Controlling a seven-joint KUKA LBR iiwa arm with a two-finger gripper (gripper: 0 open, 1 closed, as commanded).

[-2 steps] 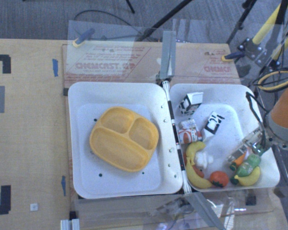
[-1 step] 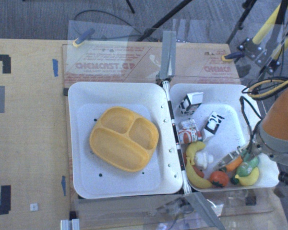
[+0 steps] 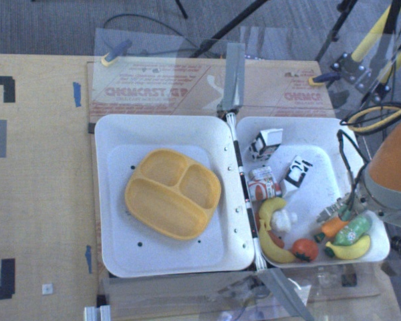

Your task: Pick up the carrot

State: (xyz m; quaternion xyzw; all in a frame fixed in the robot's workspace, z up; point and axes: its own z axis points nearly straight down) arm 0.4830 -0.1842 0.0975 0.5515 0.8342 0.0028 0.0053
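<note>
Right bin (image 3: 381, 249), near edge: tomato (image 3: 306, 249), banana (image 3: 271, 236), lemon-yellow fruit (image 3: 351, 248), green item (image 3: 353, 233). Carrot (image 3: 333, 227) lies at the bin's near right, touching the green item, just beside the gripper (image 3: 339, 210); whether its fingers are spread or closed, cannot tell. Farther back: small cartons (image 3: 266, 143). Left bin (image 3: 113, 179): yellow divided plate (image 3: 173, 192). Arm's orange band (image 3: 393, 159) at right.

Two white bins (image 3: 113, 199), one yellow divided plate (image 3: 172, 192), two bananas (image 3: 273, 236), one carrot (image 3: 333, 227), one tomato (image 3: 305, 249) and three small cartons (image 3: 265, 143) are counted.
</note>
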